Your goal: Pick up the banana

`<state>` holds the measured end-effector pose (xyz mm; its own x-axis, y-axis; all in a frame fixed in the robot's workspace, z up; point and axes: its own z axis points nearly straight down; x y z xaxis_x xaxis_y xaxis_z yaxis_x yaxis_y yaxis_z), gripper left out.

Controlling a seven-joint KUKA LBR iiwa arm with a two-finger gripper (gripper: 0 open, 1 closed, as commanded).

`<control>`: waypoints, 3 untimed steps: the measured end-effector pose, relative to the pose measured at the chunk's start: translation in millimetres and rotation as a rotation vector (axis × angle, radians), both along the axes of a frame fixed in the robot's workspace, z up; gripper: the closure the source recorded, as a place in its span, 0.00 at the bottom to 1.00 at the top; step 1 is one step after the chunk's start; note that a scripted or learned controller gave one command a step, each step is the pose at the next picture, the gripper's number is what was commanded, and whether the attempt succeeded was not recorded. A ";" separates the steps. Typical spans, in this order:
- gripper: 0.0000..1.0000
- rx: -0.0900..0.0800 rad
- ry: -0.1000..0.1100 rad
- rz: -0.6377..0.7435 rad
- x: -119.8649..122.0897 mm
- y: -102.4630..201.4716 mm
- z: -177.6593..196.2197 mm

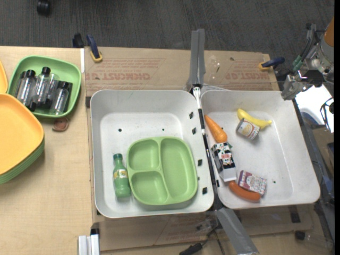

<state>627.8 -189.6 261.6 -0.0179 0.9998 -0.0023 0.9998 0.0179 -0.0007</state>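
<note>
camera view looks down at a slant on the counter point(64, 206) and its two white bins. the banana point(255, 119) lies in the right bin point(297, 158), toward that bin's 12 o'clock wall, and a small can point(247, 129) touches it on its 7 o'clock side. a carrot point(215, 128) sits at the bin's 9 o'clock edge, a small black and white carton point(224, 158) lies below it, and a pink carton point(251, 181) rests just beside an orange sausage-shaped piece point(244, 192) near 6 o'clock. the left bin point(103, 116) holds a green divided tray point(161, 170) and a green bottle point(121, 175). the end effector point(293, 85) hangs past the right bin's 2 o'clock corner, apart from the banana and from everything in the bin, so i judge the task to be at the approach step with nothing picked. the next move calls for travel toward 8 o'clock until it is over the banana, then a descent with the grip set across the fruit's narrow width, placed toward the end away from the can so that the can is not nudged. the arm is cut off at the frame's 3 o'clock edge, the end effector is small and cluttered with cables, and i cannot tell whether it is released or clenched. where the can meets the banana, a little of the fruit is hidden.
</note>
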 end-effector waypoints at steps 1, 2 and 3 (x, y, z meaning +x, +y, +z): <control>1.00 0.001 0.001 -0.135 -15.8 -32.3 -159.7; 1.00 0.000 -0.001 -0.198 31.4 -11.0 -108.7; 1.00 0.000 0.000 -0.227 31.2 35.3 -21.4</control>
